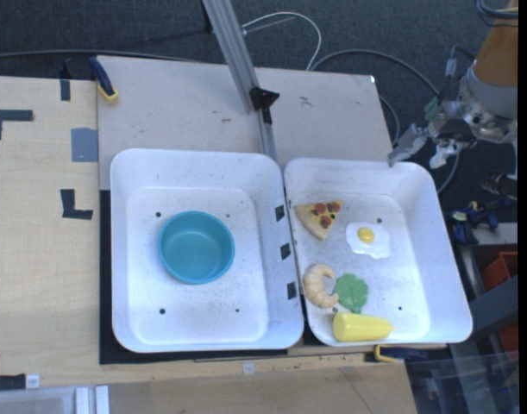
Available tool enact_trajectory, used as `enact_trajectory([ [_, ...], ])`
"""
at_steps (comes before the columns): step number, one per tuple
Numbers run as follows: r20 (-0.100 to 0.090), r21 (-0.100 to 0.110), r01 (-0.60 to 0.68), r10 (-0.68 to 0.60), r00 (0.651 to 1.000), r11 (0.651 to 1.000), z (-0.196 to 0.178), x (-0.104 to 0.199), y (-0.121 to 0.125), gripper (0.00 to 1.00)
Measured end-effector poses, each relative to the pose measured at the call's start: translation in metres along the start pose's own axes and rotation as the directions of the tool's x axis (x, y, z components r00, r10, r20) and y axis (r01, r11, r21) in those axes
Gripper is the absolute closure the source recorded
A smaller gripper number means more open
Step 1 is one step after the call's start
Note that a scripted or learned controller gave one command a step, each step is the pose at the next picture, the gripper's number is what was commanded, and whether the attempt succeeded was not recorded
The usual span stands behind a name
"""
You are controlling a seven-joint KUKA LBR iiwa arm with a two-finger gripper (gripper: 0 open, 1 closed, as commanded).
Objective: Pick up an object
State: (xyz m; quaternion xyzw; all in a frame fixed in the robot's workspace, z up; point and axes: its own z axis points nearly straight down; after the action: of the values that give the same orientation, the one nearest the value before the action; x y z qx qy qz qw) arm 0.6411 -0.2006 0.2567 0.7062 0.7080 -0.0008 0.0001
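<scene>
1. Two bins: left bin (134,317) holds blue bowl (197,247); bowl too wide, may slip.
2. Right bin (448,309): corn (361,327), lettuce (353,291), croissant (320,285) touching; double pick likely.
3. Pizza slice (320,217), egg (367,239) lie flat.
4. Gripper (423,145) above far rim; fingers spread, empty.

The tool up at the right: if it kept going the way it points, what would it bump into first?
The tool slants down-left, so it would probably meet the back rim of the right bin first; depth is hard to judge from above.
</scene>
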Motion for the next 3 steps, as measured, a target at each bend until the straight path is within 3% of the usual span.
enact_trajectory([
  [1,0.000,0.000,0.000,0.000,1.000,1.000,0.000,0.000,0.000,0.00],
  [3,-0.002,0.005,-0.001,0.001,1.000,1.000,0.104,0.017,-0.012,0.00],
])
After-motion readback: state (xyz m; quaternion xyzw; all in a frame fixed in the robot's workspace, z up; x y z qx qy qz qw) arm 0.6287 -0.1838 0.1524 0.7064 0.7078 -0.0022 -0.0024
